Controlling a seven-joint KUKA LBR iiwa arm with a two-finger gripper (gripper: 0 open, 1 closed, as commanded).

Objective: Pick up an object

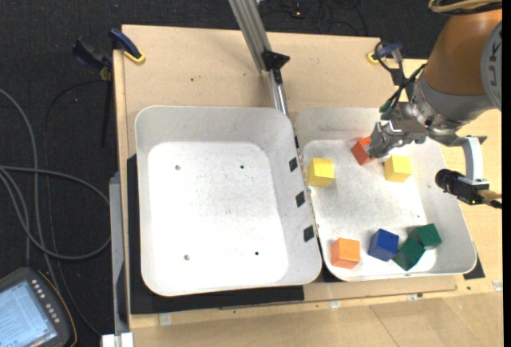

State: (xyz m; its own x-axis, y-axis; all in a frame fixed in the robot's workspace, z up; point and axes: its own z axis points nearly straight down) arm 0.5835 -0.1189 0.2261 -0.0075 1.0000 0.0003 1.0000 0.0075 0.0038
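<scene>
The arm (467, 58) enters from the right and bends down over the right bin (455, 258), wrist pointing toward the bin floor. The hand (382, 144) sits low in the bin's far portion. Whether it is apart or together cannot be told.

A red block (361, 151) lies touching the hand on its left side. A yellow block (397, 168) lies just beside the hand, nearer the camera. A second yellow block (321, 171) lies farther left. An orange block (346, 252), a blue block (383, 244) and two green blocks (418, 244) lie well apart from the hand, along the bin's near edge. The left bin (152, 178) shares the tabletop (200, 58).
</scene>
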